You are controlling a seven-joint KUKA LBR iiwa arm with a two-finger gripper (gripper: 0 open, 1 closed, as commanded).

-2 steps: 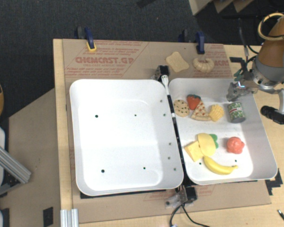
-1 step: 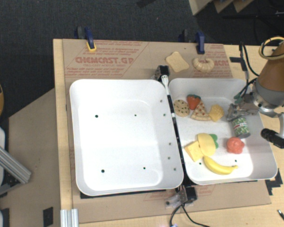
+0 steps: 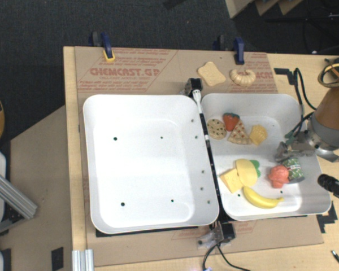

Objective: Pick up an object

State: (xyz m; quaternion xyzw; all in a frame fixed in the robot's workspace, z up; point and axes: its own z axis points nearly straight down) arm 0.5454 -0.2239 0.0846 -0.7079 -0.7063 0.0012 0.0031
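Camera view, toy foods in right bin (image 3: pixel 282 103), red fruit (image 3: pixel 279 175) beside banana (image 3: pixel 261 198) and yellow pieces (image 3: pixel 244 174), gripper (image 3: pixel 291 149) low just above fruit, grip state unclear, left bin (image 3: pixel 101 112) alongside.

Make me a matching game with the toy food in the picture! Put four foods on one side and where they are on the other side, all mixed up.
Foods:
1. banana
2. cookie
3. toast slice
4. red fruit

Places:
A. on the brown board, outside the bins
B. near the front edge of the right bin
C. next to the divider between the two bins, at the back of the right bin
D. just below the gripper, beside a green toy

Right pairs: 1-B, 2-C, 3-A, 4-D
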